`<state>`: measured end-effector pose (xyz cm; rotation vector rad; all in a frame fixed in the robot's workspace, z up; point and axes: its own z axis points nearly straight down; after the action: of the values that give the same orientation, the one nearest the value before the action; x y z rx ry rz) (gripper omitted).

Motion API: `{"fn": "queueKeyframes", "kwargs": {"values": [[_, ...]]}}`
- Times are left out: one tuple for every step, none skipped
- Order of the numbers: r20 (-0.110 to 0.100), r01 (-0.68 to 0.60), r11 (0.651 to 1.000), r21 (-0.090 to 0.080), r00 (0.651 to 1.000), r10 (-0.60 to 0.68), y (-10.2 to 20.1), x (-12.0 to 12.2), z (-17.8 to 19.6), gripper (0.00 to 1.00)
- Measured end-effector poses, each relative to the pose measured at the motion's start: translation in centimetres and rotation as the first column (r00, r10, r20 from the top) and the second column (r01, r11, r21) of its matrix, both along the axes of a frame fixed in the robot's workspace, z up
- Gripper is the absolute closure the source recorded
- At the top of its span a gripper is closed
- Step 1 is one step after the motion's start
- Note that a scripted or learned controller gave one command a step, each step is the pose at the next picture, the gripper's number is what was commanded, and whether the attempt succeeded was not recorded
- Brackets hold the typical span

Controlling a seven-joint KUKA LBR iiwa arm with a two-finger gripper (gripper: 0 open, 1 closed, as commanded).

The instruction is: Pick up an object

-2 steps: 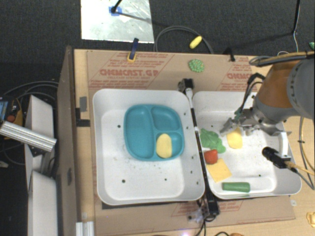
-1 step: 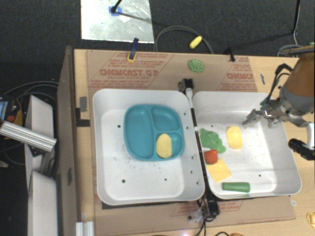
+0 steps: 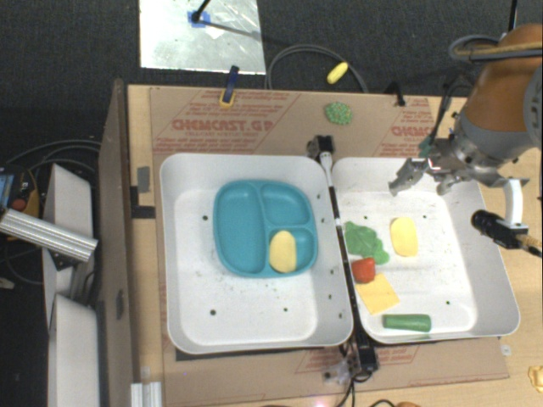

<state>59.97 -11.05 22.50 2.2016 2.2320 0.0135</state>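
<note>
Objects for picking lie in both white bins, and going from the left, the left bin [image 3: 191,253] carries a teal divided plate [image 3: 246,227] near its middle. A yellow egg-shaped piece [image 3: 283,251] sits in the plate's lower right compartment, its long axis running roughly up and down the view. A dark divider [image 3: 337,227] separates this bin from the right bin [image 3: 475,295].

Just right of the divider, a green leafy piece [image 3: 365,240] lies flat on the bin floor. A small red piece [image 3: 363,269] rests just below it, touching or nearly touching its lower edge, and a yellow flat square [image 3: 378,294] lies just under the red one, turned so its corners point diagonally. Below that, near the bin's front edge, a green oblong piece [image 3: 406,320] lies with its long axis left to right. A yellow oblong piece [image 3: 405,236] lies just right of the leafy one, long axis up and down, slightly tilted.

Above the right bin's far edge hangs the gripper [image 3: 427,179], its two fingers spread apart with nothing between them, one finger [image 3: 405,177] reaching down-left, the other toward the lower right. Behind it the arm [image 3: 505,100] rises to the upper right, orange band above the grey wrist. The gripper is well apart from every piece in the bin.
</note>
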Motion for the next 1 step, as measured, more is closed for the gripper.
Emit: {"fn": "queueKeyframes", "kwargs": {"values": [[-0.020, 0.017, 1.000, -0.001, 1.000, -0.018, -4.94, -3.85, -11.73, 0.00]]}}
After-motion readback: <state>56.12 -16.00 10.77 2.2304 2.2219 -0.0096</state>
